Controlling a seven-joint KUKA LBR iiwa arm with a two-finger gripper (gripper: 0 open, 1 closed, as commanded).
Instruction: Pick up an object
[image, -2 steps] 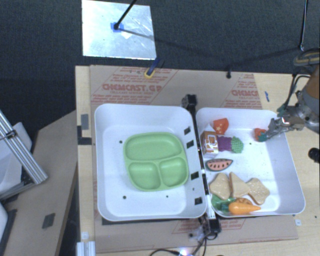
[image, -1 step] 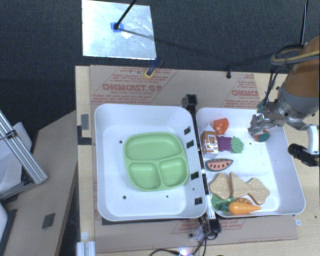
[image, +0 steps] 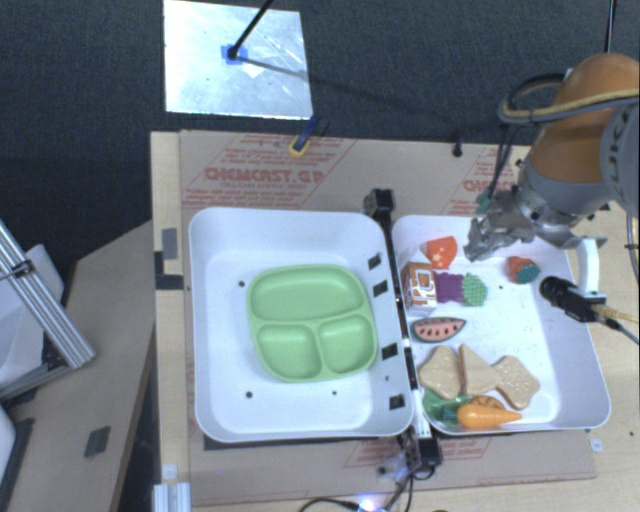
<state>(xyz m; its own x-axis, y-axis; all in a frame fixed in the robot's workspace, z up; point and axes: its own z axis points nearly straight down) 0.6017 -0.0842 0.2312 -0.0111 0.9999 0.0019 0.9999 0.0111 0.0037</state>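
The right bin (image: 570, 350) holds play food. A red-orange wedge (image: 441, 249) lies at its back left, and a red strawberry-like piece (image: 521, 268) at its back right. In the middle are an orange-and-white box (image: 419, 285), purple grapes (image: 448, 287) and a green broccoli piece (image: 473, 291). A watermelon slice (image: 438, 328) sits below them. Toward the front lie bread slices (image: 478, 373), and a carrot (image: 487, 413) rests on a green leafy piece (image: 441, 409). My gripper (image: 486, 238) hangs over the bin's back, between the wedge and the strawberry piece, with nothing visibly held.
The left bin (image: 220, 250) holds a green three-compartment plate (image: 305, 322). A black divider (image: 392, 300) runs between the bins. Cardboard (image: 270, 175) underlies both, and a shiny foil sheet (image: 238, 62) lies behind the bench.
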